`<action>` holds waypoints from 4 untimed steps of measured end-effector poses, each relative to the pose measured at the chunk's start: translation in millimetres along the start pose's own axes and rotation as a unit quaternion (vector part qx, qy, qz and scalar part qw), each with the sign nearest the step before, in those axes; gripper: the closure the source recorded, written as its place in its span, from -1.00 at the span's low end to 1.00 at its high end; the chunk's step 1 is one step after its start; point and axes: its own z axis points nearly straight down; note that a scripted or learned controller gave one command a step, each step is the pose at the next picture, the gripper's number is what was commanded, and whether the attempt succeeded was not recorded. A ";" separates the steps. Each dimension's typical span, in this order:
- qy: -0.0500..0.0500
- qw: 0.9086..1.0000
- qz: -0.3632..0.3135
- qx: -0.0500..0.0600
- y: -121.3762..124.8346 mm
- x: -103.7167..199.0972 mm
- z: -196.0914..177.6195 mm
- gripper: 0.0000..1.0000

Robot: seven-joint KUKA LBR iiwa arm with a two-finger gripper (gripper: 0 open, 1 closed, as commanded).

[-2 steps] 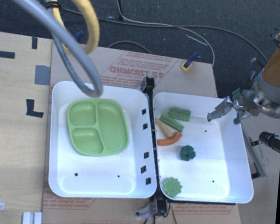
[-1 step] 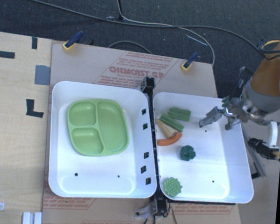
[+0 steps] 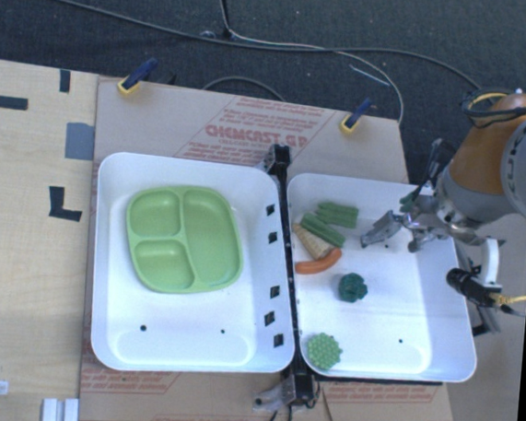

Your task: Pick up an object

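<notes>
Two white bins sit side by side on the bench: the left bin (image 3: 108,329) holds one green divided plate (image 3: 184,239) with three compartments; the right bin (image 3: 417,345) holds the loose food items. Counted in the right bin: two green bean-like sticks (image 3: 331,220), one lying above the other at a slight angle; one tan wedge (image 3: 310,243) just below them; one orange carrot-like piece (image 3: 317,264) touching the wedge's lower end; one dark green broccoli-like lump (image 3: 353,288) near the bin's middle; one pale green bumpy ball (image 3: 324,351) at the bin's six o'clock edge.

The gripper (image 3: 386,232) hangs over the right bin's upper half, its fingers pointing toward nine o'clock; the two fingers look slightly apart with nothing between them, though the angle makes this hard to judge.

From the gripper, the green sticks lie at nine o'clock, near but not touching; the wedge and orange piece lie at about eight o'clock; the dark green lump sits at about seven o'clock, apart from it; the bumpy ball lies well apart toward seven o'clock.
</notes>
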 end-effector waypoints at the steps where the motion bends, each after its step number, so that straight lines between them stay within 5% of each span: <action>1: -0.001 1.000 0.000 -0.002 -0.2 0.8 53.5 -1.00; 2: -0.001 1.000 0.000 -0.003 0.7 0.8 39.9 1.00; 4: -0.001 1.000 0.000 -0.005 -0.2 8.8 -86.4 1.00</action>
